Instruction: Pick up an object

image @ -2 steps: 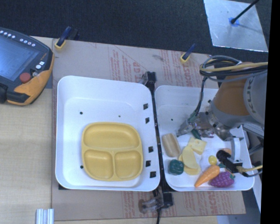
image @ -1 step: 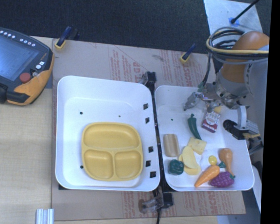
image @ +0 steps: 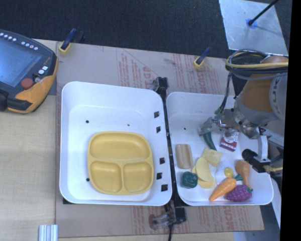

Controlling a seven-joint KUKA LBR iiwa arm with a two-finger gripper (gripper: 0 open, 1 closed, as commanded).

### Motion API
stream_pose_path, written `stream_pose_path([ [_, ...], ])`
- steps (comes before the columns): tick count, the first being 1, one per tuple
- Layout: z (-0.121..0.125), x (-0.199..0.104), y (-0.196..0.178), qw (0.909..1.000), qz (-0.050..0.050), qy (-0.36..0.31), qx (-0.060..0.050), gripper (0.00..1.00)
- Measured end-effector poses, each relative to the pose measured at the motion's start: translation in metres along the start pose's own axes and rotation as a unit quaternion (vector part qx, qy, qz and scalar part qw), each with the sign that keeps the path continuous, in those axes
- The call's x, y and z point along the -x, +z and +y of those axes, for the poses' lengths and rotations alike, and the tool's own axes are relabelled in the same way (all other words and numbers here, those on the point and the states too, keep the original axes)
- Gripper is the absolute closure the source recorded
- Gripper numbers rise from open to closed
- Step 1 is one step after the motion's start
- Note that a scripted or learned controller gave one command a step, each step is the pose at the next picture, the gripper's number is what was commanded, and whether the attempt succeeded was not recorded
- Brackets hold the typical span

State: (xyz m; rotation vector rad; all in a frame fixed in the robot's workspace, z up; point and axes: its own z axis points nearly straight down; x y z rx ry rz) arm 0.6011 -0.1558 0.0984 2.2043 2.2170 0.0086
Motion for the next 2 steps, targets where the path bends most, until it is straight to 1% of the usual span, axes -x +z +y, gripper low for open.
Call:
stream_pose_path([
  [1, 0.001, 0.001, -0.01, 1.0, 0.0, -0.001, -0.001, 1.0],
  [2, -0.033, 0.014, -0.105, 1.0, 0.003, 0.002, -0.006, 1.0],
])
